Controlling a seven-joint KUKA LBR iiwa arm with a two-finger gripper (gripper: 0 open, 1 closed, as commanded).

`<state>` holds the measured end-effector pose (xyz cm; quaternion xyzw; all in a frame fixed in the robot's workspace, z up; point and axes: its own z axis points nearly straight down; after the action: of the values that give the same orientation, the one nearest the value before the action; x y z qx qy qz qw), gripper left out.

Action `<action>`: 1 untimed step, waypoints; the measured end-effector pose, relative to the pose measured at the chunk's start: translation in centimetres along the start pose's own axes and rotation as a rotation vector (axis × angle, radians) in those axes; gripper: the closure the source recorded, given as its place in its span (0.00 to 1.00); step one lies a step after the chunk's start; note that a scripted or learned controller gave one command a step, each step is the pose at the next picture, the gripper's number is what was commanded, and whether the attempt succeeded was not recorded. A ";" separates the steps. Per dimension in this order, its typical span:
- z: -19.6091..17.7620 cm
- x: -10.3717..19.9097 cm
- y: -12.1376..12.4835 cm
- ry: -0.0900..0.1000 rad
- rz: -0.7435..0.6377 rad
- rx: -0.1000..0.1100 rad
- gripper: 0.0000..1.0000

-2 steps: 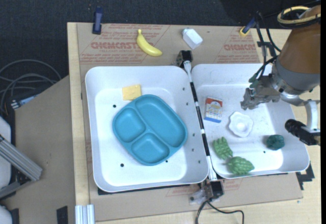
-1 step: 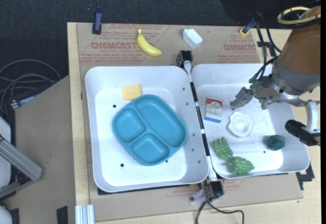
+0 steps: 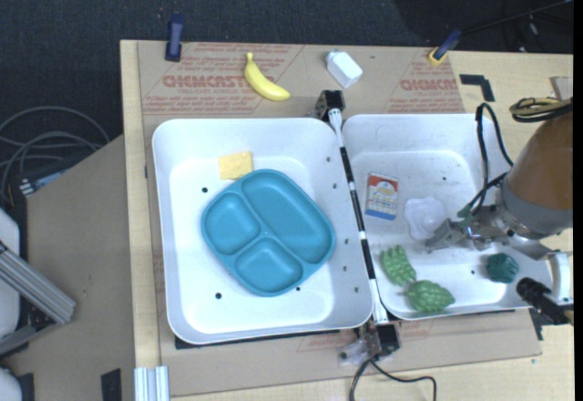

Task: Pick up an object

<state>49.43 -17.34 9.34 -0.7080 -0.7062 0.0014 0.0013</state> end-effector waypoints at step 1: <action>-2.0 6.0 6.7 0.001 -0.004 -0.005 0.00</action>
<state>56.11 -11.41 11.31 -0.7065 -0.7077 -0.0008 -0.0004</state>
